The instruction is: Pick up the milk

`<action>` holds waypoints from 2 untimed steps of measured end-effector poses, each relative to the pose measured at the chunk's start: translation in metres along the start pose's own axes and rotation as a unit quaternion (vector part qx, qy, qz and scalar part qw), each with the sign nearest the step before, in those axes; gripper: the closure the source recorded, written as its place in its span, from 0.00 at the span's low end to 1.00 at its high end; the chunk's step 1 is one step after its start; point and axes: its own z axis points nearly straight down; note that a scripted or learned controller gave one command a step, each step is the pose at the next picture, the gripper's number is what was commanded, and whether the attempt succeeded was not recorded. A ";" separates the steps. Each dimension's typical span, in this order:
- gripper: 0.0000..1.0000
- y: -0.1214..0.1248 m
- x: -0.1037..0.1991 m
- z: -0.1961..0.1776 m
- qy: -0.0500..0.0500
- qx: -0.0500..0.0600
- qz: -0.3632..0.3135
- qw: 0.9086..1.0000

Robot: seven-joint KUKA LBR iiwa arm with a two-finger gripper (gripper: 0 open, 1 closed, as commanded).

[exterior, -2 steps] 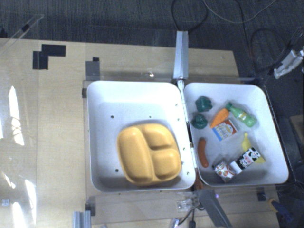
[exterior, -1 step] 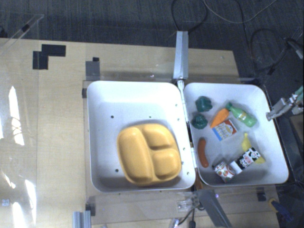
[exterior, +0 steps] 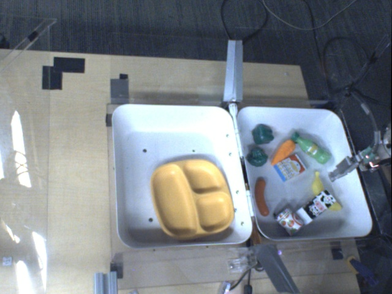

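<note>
Because our gripper [exterior: 344,167] hangs at the right bin's [exterior: 352,225] edge, its grip impossible to tell, the milk [exterior: 321,204] lies unheld among the toys.

- light wood desk [exterior: 73,164], pretty bare on the left side
- two shallow white bins sitting on it side by side: left bin [exterior: 125,164] and right bin [exterior: 349,225] (edges basically touching)
- black L-shaped mark [exterior: 61,71] near the back-left corner
</note>
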 end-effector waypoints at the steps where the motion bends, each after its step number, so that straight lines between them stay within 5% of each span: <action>1: 0.00 0.037 -0.009 0.053 0.000 0.000 -0.072 0.997; 2: 0.00 0.041 -0.011 -0.179 -0.002 -0.002 -0.100 0.995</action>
